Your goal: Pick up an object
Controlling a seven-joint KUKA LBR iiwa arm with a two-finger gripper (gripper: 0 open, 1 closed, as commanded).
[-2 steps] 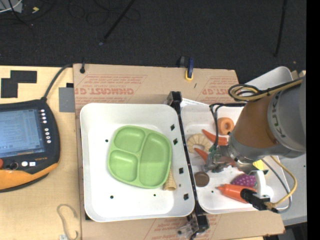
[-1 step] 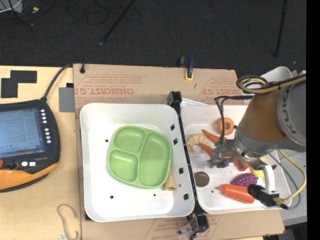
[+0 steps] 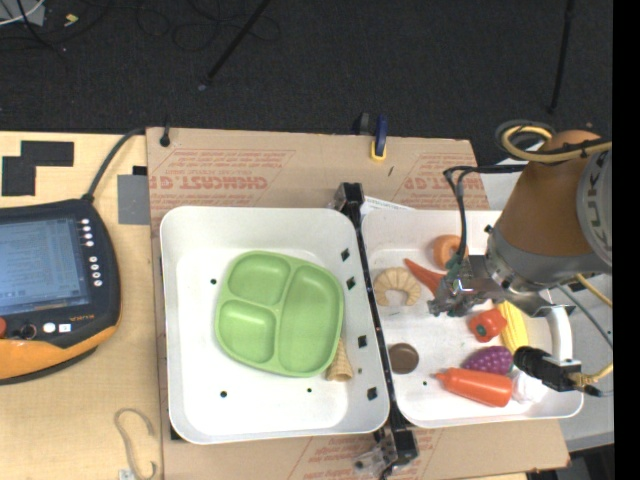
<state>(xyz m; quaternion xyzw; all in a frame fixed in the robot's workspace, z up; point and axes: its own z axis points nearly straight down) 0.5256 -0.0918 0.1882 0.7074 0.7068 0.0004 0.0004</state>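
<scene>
The right bin (image 3: 400,408) holds a scatter of toy foods. A tan croissant (image 3: 398,286) lies near its left wall, with a red chili pepper (image 3: 424,274) just beside it and a round orange fruit (image 3: 446,249) further back (partly hidden by the arm). A brown disc (image 3: 403,357) sits lower left. Toward the front lie an orange carrot (image 3: 474,386), purple grapes (image 3: 490,359), a small red tomato (image 3: 488,324) and yellow corn (image 3: 513,327).

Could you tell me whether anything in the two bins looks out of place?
One thing: an ice cream cone lies tipped on its side in the left bin, wedged against the green divided plate, apart from the other toy foods grouped in the right bin.
</scene>
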